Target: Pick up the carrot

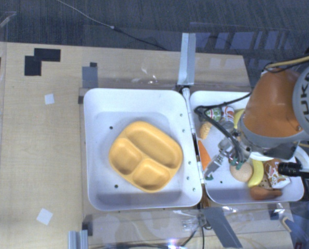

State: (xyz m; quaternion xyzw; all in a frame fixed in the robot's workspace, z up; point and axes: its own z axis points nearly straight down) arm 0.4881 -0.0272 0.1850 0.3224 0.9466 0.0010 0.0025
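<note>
Pale wooden tabletop (35, 154), dark carpet beyond. Left bin (100, 191) holds a yellow divided plate (145, 155). Right bin (216, 193) holds the carrot (203, 154) against its left wall, long axis roughly along that wall, slightly slanted. Gripper (212, 167) just beside carrot; whether fingers are apart or closed: cannot tell. Banana (256, 172) nearby.

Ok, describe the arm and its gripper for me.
The arm is bulky, with a large orange band and a grey shell bearing black KUKA lettering. Black and yellowish cables run along it. The gripper is a small silver metal assembly with slim fingers.
</note>
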